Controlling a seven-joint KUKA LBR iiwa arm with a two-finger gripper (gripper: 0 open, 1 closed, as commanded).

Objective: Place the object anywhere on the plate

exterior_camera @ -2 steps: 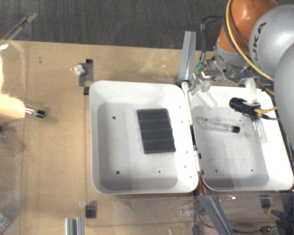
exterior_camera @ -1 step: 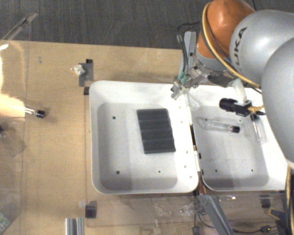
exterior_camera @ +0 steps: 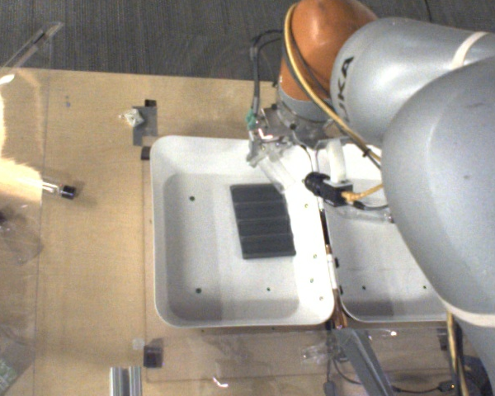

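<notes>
A dark grey ribbed plate (exterior_camera: 263, 220) lies flat on the floor of the left white bin (exterior_camera: 173, 246), right of its middle. My gripper (exterior_camera: 265, 157) hangs over the far right part of that bin, just beyond the plate's far edge. The grey arm and its orange band (exterior_camera: 322, 31) reach in from the upper right and cover what lies under the wrist. I cannot make out an object at the gripper's tip.
The right white bin (exterior_camera: 379, 279) sits against the left one, mostly under the arm. Black brackets (exterior_camera: 147, 122) stand at the left bin's corners. Small dark parts (exterior_camera: 66, 191) lie on the wooden bench at the left.
</notes>
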